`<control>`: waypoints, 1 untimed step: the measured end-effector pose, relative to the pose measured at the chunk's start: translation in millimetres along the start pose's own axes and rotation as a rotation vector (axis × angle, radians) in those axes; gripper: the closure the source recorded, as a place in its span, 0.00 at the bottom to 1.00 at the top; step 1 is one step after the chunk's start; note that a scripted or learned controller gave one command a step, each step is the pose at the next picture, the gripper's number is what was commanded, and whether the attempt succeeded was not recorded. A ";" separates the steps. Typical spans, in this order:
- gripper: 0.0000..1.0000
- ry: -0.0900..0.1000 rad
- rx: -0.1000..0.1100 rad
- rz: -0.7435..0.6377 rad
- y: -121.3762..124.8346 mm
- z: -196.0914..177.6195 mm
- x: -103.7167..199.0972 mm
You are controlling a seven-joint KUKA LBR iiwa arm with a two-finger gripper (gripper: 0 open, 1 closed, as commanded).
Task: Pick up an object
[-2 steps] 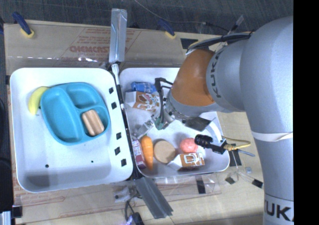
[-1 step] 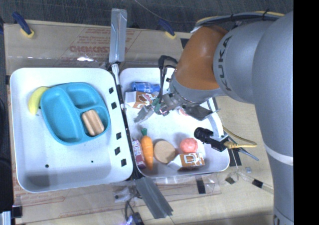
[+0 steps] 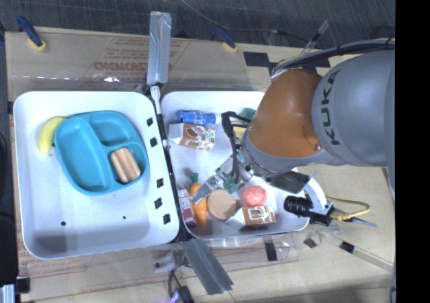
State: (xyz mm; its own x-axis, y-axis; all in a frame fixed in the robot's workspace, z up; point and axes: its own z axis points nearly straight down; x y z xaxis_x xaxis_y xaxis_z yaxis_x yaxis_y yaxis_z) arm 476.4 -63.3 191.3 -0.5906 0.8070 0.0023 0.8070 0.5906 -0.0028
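Note:
The grey arm with its orange band [image 3: 289,117] reaches into the right bin [image 3: 222,99] from the right. My gripper [image 3: 227,179] hangs low over the bin's front half. It is just above a round tan disc [image 3: 222,205] and beside a pink-red ball-like fruit [image 3: 254,195]. An orange carrot [image 3: 199,206] lies to the gripper's lower left. A small brown-and-white box [image 3: 259,215] sits under the fruit. Farther back lie a brown-and-white carton [image 3: 194,136] and a blue packet [image 3: 196,117]. I see nothing held in the gripper.
The left bin [image 3: 80,231] holds a blue divided plate [image 3: 84,150] with a tan bread roll [image 3: 125,164] in one compartment. A yellow banana [image 3: 46,135] lies at the plate's left. A grey divider post [image 3: 158,46] stands between the bins. Cables trail at the right.

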 end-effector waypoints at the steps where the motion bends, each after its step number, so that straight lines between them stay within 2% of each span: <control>1: 0.00 -0.002 -0.001 0.001 86.6 -0.2 -39.6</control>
State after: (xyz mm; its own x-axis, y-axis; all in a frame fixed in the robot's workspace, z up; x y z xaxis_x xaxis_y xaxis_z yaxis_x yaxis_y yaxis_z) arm 569.6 -44.1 191.2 -0.5898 0.8076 0.0007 0.8076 0.5898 -0.0014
